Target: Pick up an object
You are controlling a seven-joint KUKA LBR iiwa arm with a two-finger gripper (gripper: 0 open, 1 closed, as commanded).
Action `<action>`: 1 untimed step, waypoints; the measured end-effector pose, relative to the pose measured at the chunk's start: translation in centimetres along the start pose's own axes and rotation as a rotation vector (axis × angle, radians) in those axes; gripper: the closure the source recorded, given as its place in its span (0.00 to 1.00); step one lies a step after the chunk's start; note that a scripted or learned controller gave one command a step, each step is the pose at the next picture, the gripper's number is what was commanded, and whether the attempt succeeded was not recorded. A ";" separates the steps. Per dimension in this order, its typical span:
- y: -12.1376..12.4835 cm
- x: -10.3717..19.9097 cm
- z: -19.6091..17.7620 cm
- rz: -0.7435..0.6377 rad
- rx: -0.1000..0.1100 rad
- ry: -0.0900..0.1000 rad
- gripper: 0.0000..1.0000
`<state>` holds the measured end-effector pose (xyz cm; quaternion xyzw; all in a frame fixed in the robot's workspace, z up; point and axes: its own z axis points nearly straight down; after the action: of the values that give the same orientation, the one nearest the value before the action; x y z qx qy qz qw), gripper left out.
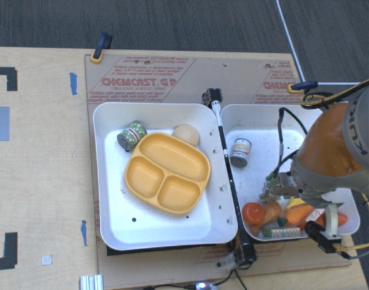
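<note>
Objects for the pick sat mostly in the right bin (257, 132), bunched at its near edge: round glossy red tomato-like piece (253, 212), tan-brown lumpy piece (271, 211) touching it, orange and yellow plastic bits (298, 213) just beside, plus sth white/green (331, 220) further right. Small metal can (239, 151) w/ white label stood apart near the divider, label text too small to read. Gripper (280, 189) was down over the pile, by the tan piece; couldn't tell fingers' state, wrist blocked it. Arm's orange band (333, 144) looked smooth, glossy. Left bin (112, 180) held a yellow 3-compartment plate (167, 172), matte plastic, rounded corners; a green-labelled can (132, 135) lying on its side at the plate's far-left corner; a beige egg-shaped thing (187, 135) touching the plate's far rim. Board (142, 77) under the bins had red print, approx "CHEMCAST GP", rest illegible.
</note>
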<state>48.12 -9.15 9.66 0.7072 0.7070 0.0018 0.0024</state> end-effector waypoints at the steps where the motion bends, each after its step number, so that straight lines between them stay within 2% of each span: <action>1: -0.1 -8.1 -7.9 0.000 0.004 -0.001 1.00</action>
<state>47.98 -17.21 17.55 0.7072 0.7070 0.0001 0.0013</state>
